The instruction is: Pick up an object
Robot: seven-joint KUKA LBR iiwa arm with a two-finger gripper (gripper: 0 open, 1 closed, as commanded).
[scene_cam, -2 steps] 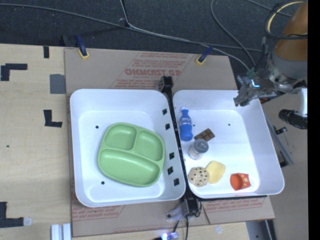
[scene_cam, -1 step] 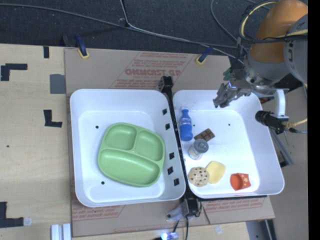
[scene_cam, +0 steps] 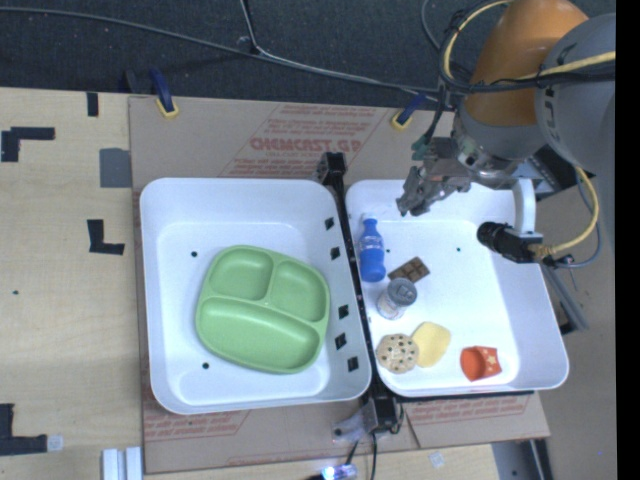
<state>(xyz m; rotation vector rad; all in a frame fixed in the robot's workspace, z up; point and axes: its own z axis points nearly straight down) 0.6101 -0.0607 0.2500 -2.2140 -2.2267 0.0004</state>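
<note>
Camera view looks down on two white bins. Over the far side of the right bin (scene_cam: pixel 520 298) hangs the gripper (scene_cam: pixel 415 200). Its fingers look pressed close with nothing between them, though they are dark and small. Below it lie a blue bottle (scene_cam: pixel 371 249), a cookie (scene_cam: pixel 397 352) and a red cup (scene_cam: pixel 480 362). A green plate (scene_cam: pixel 263 308) sits in the left bin (scene_cam: pixel 170 268).

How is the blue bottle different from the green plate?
The blue bottle is small and slim; the green plate is wide and flat. The bottle lies in the right bin among other small items; the plate has the left bin to itself. The plate is split into compartments; the bottle is one piece with a cap. Both rest on a white bin floor.
</note>
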